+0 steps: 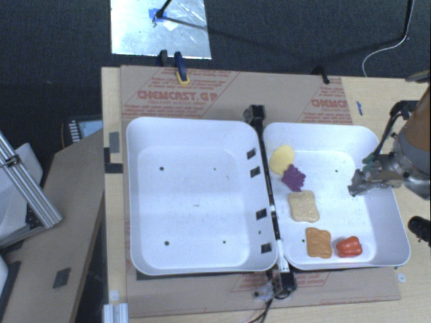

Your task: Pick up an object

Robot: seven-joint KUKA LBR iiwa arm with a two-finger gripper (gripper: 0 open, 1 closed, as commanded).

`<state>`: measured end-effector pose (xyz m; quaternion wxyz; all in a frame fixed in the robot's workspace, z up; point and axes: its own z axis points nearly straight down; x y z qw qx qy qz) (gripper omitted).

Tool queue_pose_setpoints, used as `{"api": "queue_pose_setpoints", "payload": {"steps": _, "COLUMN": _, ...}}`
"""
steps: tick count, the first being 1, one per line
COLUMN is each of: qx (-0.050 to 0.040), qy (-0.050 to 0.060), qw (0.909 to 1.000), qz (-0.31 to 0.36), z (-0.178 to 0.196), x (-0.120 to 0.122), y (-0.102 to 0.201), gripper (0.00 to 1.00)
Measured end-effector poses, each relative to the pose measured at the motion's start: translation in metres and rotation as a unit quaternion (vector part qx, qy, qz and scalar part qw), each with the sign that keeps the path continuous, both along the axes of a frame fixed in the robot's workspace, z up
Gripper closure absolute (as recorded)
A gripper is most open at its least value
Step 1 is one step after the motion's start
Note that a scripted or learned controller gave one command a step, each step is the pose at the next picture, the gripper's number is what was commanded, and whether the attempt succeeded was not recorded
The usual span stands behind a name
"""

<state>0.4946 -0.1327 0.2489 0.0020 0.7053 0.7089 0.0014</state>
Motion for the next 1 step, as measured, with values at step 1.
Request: {"api": "queue_pose_setpoints", "payload": {"steps": 1, "qx": 0.0010, "qy": -0.005, "qw": 1.0000, "qz": 0.003, "z": 0.0981, "x": -0.0058, "y": 0.0653, "gripper": 1.00}}
